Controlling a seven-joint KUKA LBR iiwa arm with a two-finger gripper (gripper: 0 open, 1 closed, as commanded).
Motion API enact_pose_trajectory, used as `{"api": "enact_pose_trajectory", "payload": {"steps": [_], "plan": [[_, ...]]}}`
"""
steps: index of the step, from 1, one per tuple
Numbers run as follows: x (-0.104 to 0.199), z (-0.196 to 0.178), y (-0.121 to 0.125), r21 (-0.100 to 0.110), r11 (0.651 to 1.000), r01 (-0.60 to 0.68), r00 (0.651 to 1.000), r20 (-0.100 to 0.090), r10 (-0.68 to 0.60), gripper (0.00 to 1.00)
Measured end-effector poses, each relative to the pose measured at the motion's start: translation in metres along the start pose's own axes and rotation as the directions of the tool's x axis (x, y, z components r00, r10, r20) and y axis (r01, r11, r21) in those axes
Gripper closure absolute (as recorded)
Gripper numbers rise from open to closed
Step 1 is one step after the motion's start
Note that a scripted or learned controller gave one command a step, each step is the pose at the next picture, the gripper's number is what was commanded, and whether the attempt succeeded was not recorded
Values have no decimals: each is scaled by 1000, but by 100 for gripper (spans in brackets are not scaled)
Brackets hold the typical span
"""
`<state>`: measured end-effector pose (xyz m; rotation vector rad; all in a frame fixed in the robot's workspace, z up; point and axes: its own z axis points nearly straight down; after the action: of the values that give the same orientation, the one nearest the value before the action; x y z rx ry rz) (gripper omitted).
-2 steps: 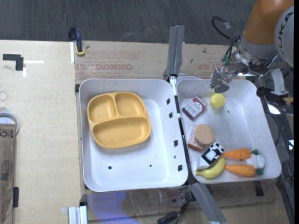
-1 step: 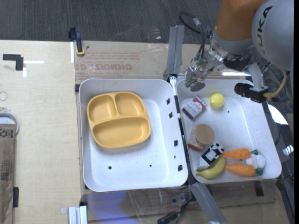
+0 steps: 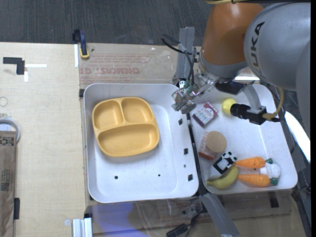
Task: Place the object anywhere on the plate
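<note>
1. The plate (image 3: 126,126), yellow and split into three compartments, lies flat in the left bin (image 3: 138,184), toward that bin's upper left; nothing rests on it.
2. Candidate objects sit in the right bin (image 3: 284,147): a small pink packet (image 3: 204,114) nearest the divider, a yellow ball (image 3: 228,105) beside it, a brown-lidded jar (image 3: 214,143), a banana (image 3: 223,178) and two carrots (image 3: 253,171) along the lower edge.
3. The gripper (image 3: 182,101) hangs over the divider between the bins, at their upper end; the pink packet lies just to its right, the plate well to its left.
4. Nothing is visibly caught in the gripper; how wide it stands I cannot tell, as the tip is small and cluttered.
5. Judgement: pick comes first, so the coming move points rightward and down, away from the plate.
</note>
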<state>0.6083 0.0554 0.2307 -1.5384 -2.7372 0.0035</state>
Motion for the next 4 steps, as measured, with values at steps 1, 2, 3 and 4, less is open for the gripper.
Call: {"api": "enact_pose_trajectory", "payload": {"steps": [1,2,3,4], "plan": [[50,19,-15,0,995,99,995,0,-99,100],[108,27,21,0,980,198,980,1,-198,100],[117,100,104,-1,998,57,998,1,-57,100],[153,114,61,-48,956,289,957,30,-288,100]]}}
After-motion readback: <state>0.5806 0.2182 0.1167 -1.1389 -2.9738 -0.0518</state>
